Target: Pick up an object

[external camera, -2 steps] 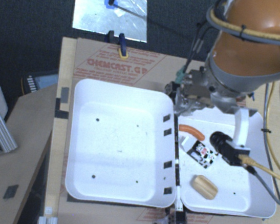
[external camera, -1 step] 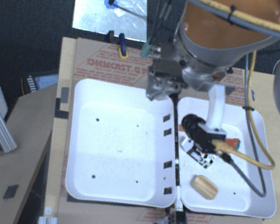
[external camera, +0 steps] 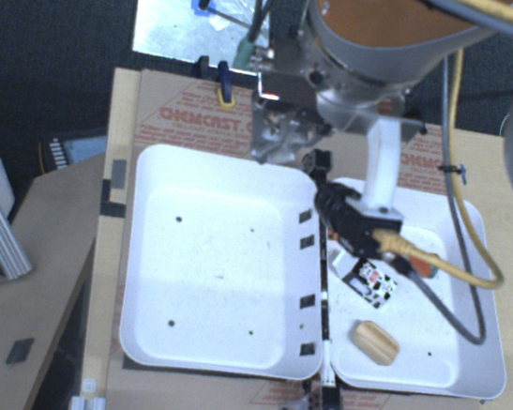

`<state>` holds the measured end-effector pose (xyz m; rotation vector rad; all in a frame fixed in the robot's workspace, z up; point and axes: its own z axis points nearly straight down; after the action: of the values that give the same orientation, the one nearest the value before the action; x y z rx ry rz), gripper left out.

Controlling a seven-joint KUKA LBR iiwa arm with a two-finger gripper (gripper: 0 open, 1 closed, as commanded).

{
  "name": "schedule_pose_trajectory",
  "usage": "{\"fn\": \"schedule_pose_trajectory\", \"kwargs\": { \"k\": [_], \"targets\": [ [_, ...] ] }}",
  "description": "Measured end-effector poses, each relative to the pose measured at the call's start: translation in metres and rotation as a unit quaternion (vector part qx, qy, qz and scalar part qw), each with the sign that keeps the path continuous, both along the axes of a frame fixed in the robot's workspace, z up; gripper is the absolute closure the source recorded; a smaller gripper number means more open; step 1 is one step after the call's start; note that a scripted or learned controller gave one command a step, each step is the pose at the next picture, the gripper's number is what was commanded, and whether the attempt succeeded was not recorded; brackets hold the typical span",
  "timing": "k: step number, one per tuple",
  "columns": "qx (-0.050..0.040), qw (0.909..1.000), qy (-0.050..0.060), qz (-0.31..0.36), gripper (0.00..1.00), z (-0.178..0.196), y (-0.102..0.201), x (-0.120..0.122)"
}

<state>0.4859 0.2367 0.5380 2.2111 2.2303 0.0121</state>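
Note:
My gripper (external camera: 276,143) hangs over the far rim of the left bin (external camera: 163,163), near the divide between the two bins. The right bin (external camera: 460,370) holds a tan wooden block (external camera: 375,342) near its front. Just behind the block lies a small black, white and red patterned piece (external camera: 372,281). A small orange thing (external camera: 423,264) lies further back, partly hidden by the robot's yellow cable. All three lie well to the right of my gripper and nearer the front, apart from it.
Both bins rest on a brown cardboard sheet (external camera: 198,117) on the bench. Blue and yellow clamps (external camera: 225,81) hold the cardboard's far edge. The arm's large grey body covers the back of the right bin.

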Motion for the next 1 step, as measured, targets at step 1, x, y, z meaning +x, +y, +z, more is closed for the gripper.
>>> {"fn": "schedule_pose_trajectory", "kwargs": {
  "k": [1],
  "targets": [
    [-0.0008, 1.0000, 0.001, 0.001, 1.00, 0.0084, -0.0021, 0.0007]
  ]
}}
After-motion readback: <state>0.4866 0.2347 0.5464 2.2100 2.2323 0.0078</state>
